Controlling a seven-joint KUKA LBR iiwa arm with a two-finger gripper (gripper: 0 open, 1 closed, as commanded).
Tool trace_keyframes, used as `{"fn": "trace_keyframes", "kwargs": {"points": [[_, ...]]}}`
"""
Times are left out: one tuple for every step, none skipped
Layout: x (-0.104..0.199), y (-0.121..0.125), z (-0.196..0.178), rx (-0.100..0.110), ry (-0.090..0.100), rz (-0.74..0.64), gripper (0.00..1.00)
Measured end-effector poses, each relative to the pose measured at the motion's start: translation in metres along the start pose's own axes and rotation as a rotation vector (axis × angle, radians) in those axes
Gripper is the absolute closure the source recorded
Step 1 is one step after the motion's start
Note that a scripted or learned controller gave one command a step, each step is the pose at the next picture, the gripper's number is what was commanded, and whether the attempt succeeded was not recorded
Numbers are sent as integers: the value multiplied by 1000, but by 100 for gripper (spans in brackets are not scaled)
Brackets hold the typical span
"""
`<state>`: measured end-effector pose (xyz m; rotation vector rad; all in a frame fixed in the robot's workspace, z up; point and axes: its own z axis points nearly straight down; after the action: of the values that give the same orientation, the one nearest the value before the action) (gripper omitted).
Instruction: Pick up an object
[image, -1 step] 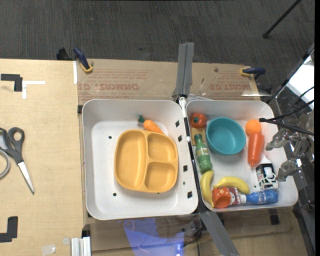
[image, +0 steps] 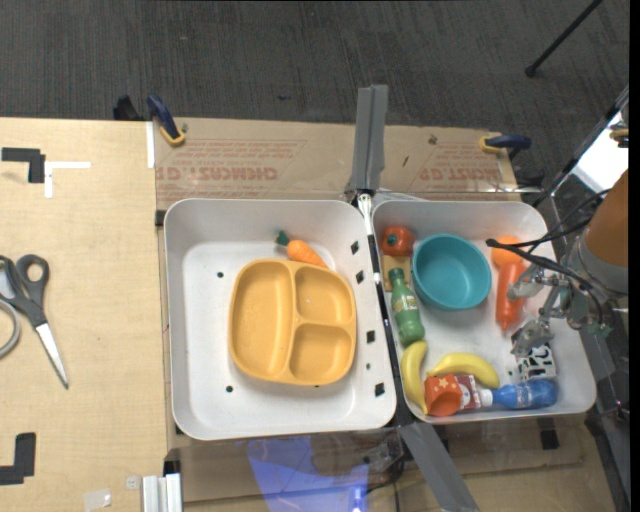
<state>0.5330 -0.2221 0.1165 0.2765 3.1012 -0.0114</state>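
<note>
Wooden worktop (image: 80, 300) carries two white bins. Left bin (image: 195, 330): yellow divided plate (image: 293, 322), toy carrot (image: 300, 249). Right bin (image: 570, 390): teal bowl (image: 452, 271), bananas (image: 440, 366), green bottle (image: 405, 305). Pincer (image: 535, 335) low over right edge, grip state unclear.

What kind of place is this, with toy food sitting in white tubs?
Probably a robotics lab test bench. Two white bins are clamped to a board, toy food like a plastic banana fills one, and a robot arm's gripper hangs above it. Scissors lie on the workbench.
</note>
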Motion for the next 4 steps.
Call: {"fn": "trace_keyframes", "kwargs": {"points": [[-19,2,9,0,-3,91,0],[-25,3,9,0,-3,144,0],[-100,32,8,-7,5,209,0],[-121,27,7,-8,11,347,0]]}}
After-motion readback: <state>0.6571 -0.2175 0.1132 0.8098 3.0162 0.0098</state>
